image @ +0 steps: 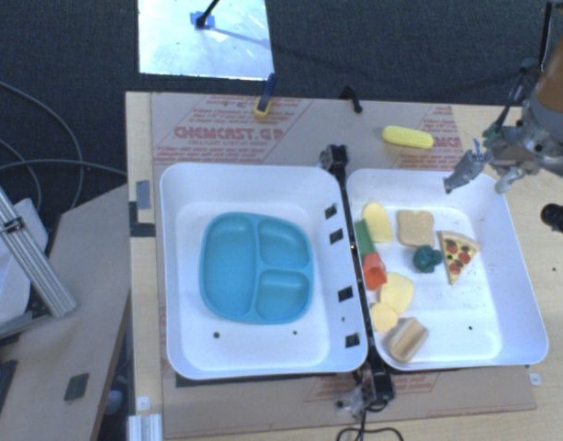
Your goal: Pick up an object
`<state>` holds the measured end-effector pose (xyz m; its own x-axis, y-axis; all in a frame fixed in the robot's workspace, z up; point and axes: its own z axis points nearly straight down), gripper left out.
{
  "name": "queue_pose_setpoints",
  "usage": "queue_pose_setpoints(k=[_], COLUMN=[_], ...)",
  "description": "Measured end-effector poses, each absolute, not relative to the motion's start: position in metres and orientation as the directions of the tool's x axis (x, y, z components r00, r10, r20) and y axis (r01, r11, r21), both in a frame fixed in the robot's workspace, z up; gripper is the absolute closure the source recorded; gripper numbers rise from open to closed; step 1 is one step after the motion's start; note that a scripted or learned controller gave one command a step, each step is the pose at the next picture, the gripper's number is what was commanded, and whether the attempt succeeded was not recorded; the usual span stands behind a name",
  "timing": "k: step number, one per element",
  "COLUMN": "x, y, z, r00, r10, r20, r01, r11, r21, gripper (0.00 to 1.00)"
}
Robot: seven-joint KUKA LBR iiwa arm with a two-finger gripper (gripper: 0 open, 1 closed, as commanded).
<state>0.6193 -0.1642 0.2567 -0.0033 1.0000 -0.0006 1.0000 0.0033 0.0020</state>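
Note:
The right bin [511,338] holds several toy foods: a pale yellow piece [377,220], a bread slice [414,228], a pizza slice [457,254], a teal broccoli [427,259], an orange-red carrot [373,269], two yellow chips [397,292] and a tan roll [406,338]. My gripper [481,176] hangs over the bin's far edge, up and to the right of the bread slice. Its fingers [458,177] stand apart and open with nothing between them.
The left bin [180,338] carries a blue divided plate [256,267]. A yellow banana-like piece [408,137] lies on the board behind the right bin. A small yellow and blue item [264,104] sits further left. A shiny sheet [205,26] lies at the back.

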Motion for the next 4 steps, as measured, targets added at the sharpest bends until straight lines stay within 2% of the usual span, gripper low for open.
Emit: queue_pose_setpoints(k=[1,2,3,4], x=[0.657,0.625,0.672,0.596], y=[-0.139,-0.088,-0.120,-0.139], z=[0.104,0.088,0.127,0.082], r00=[-0.007,-0.004,-0.002,0.003], r10=[1.000,1.000,1.000,1.000], r20=[0.003,-0.015,-0.003,0.001], r01=[1.000,1.000,1.000,1.000], r11=[0.007,0.005,0.002,-0.003], r21=[-0.008,0.013,0.011,-0.008], gripper=[0.00,0.00,0.00,0.00])
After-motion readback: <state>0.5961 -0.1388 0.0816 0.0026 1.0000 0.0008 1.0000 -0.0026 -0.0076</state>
